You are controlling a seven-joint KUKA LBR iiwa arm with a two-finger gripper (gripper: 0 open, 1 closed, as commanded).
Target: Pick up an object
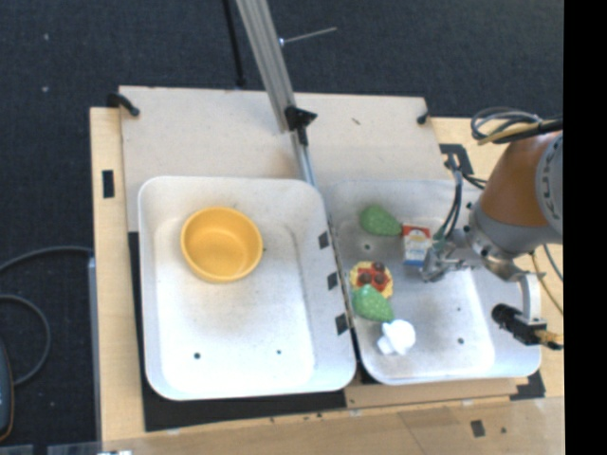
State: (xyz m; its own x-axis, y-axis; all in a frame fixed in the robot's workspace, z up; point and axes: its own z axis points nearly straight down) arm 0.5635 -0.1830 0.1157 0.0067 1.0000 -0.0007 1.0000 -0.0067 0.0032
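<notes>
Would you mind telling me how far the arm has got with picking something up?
Done: the gripper has reached the right bin, beside the small carton. In hand: nothing visibly gripped. Left: grasping and lifting; the carton and green toys lie in the bin.

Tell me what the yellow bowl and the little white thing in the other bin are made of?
The yellow bowl looks like smooth plastic: one even colour, rounded rim, soft shine. The small white object in the right bin looks soft and lumpy, perhaps crumpled paper, foam or cloth; it is too small to tell which.
</notes>
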